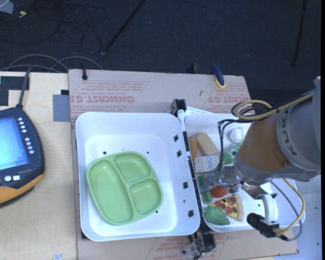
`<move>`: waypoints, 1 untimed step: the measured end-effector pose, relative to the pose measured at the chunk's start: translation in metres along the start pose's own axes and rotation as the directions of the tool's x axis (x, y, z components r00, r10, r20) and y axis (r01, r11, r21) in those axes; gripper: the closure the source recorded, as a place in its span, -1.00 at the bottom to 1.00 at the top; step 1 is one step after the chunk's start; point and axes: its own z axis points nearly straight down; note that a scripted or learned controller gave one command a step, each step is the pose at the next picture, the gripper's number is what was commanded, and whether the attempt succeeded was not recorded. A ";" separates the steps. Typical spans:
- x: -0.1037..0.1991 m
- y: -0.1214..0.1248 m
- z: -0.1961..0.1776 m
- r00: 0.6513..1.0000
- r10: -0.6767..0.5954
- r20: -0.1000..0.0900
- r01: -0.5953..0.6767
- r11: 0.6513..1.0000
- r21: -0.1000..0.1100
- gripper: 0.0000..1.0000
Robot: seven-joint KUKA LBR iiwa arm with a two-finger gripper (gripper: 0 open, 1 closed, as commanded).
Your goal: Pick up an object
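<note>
Arm (276, 145) low over right bin (276, 210), above toy food: tomato (219, 191), pizza slice (231, 205). Tool (223, 182) state: cannot tell. Green tray (124, 187) in left bin (97, 129).

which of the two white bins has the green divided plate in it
The left bin. It holds the green plate; the right bin, under the arm, holds mixed small items instead.

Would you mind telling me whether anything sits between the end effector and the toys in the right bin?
Nothing visible does. The end effector is low among the toys in the right bin, beside the red toy and above the pizza slice.
</note>
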 end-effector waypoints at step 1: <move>0.000 0.000 -0.010 1.000 0.004 -0.005 -0.004 1.000 0.003 1.00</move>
